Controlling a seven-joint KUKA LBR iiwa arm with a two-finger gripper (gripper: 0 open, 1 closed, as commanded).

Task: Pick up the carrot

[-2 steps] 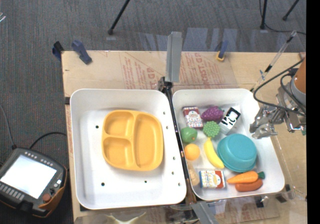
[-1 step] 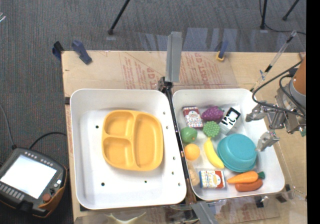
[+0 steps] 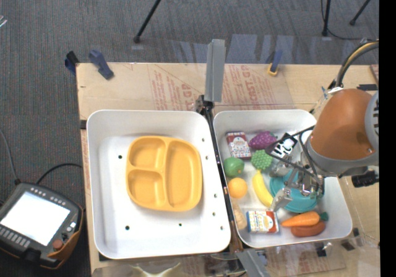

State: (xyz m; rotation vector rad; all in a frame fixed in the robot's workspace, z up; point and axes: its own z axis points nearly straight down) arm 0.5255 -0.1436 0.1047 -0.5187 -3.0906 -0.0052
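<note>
The carrot (image 3: 301, 219), orange with a green tip at its right end, lies flat near the front right corner of the right bin (image 3: 344, 208). My gripper (image 3: 293, 194) hangs just behind it, over a teal bowl (image 3: 299, 203), with its metal fingers spread open and nothing between them. The carrot lies apart from the fingers, a short way toward the bin's front. A red-brown sausage (image 3: 308, 230) lies directly in front of the carrot, touching it.
The right bin also holds a banana (image 3: 262, 188), an orange (image 3: 237, 188), a lime (image 3: 233, 166), purple grapes (image 3: 263, 140), a bumpy green ball (image 3: 261, 159), a red can (image 3: 237, 144) and a small carton (image 3: 262, 221). A yellow divided plate (image 3: 164, 172) sits in the left bin (image 3: 105, 208).
</note>
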